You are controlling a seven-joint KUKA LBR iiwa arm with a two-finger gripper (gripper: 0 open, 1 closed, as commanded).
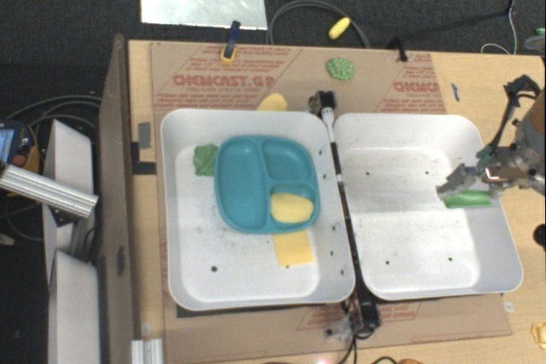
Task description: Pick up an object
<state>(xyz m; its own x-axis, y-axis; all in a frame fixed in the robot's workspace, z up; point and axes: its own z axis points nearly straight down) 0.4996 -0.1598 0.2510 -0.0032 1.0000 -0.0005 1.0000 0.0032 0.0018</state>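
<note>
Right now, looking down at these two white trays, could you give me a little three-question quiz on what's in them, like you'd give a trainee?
1. True or false: the teal divided plate sits in the left bin.
2. Multiple choice: what lies in the plate's lower right compartment? A) a red cube B) a yellow rounded piece C) a blue ball
3. Short answer: which item in the right bin lies next to the end effector?

Key
1. True.
2. B.
3. The green stick-shaped object, near the bin's right wall; whether it is gripped cannot be told.
</note>
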